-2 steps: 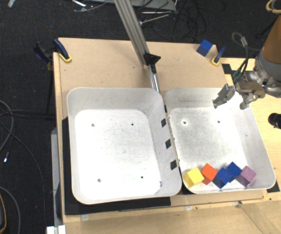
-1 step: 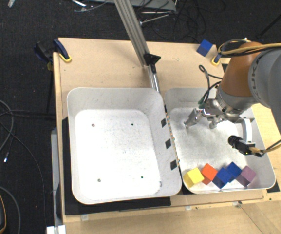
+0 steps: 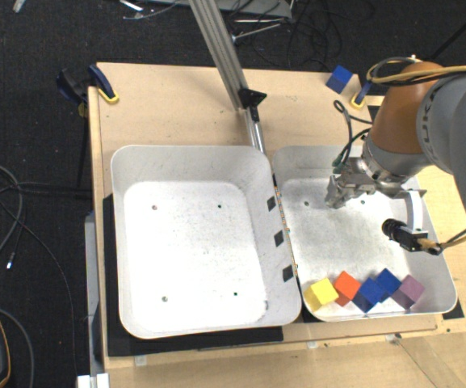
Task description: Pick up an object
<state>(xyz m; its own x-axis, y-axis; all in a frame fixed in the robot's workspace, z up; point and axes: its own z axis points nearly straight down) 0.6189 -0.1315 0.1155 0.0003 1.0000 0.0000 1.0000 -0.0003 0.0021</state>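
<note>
Metal two-finger claw hangs over the upper part of the right shallow white plastic bin; whether it is spread or closed cannot be told, nothing visibly gripped. Four small cubes in a row along that bin's near edge, well apart from the claw: yellow cube, orange cube, blue cube, purple cube. Bare bin floor between. Left white bin. One more blue cube on the wooden bench, behind the bins.

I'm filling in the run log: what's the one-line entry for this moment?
gripper: over right bin, upper part, nothing seen held | blocks: yellow, orange, blue, purple along near edge
</note>
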